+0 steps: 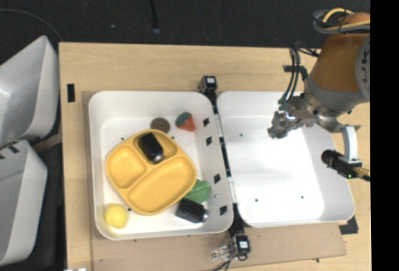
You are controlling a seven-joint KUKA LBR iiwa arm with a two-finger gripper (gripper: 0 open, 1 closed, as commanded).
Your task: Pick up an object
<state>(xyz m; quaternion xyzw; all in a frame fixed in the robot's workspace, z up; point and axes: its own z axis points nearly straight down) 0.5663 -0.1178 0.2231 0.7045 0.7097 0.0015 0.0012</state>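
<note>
Item: one grey arm with orange band, entered from the right, its gripper (278,124) poised over the upper part of the right bin (274,201), whose floor beneath it is bare white. Gripper state: it cannot be told whether anything is clasped or how the claw is set, since it is seen from above as a small dark cluster; nothing is seen held in it. Left bin (96,139), contents listed: a yellow divided tray (153,185) lying at a slant near the middle; a black block (150,146) resting in the tray's upper compartment; a brown round object (160,124) and a red strawberry-like object (184,120) just above the tray, near the bin's far wall; a yellow ball (116,216) at the near left corner; a green object (201,189) partly tucked under the tray's right edge; a second black object (191,211) just below it by the near wall. Step judged: the approach stage, no pick yet made; every candidate lies in the left bin, well apart from the gripper. Next move judged to require travel leftward across the divider, alignment above one free-standing piece, then descent. Obscured: the arm's upper links are cut off at the right; the green object's shape is largely hidden; the small fittings along the divider are too small to be identified.
</note>
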